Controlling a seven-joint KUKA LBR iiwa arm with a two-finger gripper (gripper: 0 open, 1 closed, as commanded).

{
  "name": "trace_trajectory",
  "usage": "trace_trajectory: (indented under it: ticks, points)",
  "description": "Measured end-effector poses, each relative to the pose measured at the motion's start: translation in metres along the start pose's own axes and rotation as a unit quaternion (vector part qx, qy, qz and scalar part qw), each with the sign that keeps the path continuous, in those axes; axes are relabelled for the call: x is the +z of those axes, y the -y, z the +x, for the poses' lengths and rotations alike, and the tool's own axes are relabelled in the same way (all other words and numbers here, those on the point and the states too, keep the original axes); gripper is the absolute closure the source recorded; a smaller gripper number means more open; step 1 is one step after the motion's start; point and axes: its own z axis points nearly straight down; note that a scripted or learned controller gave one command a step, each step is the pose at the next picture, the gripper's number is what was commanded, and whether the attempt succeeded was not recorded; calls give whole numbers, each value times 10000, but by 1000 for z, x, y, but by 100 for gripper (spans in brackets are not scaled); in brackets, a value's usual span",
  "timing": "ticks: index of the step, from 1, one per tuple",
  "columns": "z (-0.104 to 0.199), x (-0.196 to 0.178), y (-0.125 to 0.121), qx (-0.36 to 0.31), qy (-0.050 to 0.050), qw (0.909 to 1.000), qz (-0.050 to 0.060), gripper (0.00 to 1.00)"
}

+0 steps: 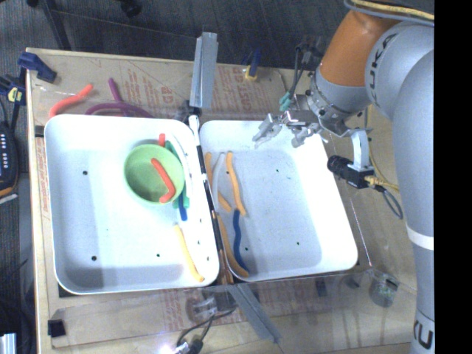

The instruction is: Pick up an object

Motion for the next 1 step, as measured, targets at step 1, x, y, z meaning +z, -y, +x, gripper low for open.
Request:
trace_trajectory:
  ticks: [1]
  points:
    - [42,133,-16,-505,16,9987,-3,0]
